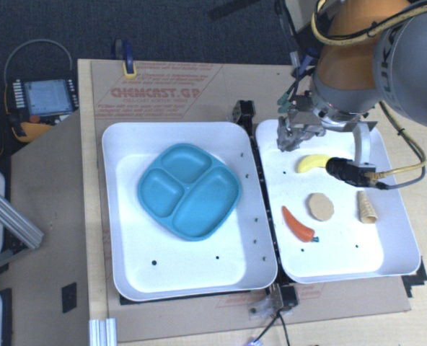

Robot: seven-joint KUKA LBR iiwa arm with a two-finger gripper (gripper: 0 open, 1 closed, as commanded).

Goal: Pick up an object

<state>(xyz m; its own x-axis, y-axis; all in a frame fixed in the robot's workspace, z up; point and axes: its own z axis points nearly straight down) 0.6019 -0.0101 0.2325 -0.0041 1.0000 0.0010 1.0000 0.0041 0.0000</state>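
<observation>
Four small food pieces lie in the right white bin; my gripper hovers beside the yellow banana, finger spread indiscernible.

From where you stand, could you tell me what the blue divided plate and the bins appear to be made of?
Blue divided plate: likely moulded plastic, matte, judging by its even colour and soft rounded ridges. Left bin and right bin: probably thin plastic, smooth white, with rounded corners.

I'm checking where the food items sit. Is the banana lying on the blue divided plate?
No. The banana lies in the right bin, while the blue divided plate sits in the left bin.
</observation>
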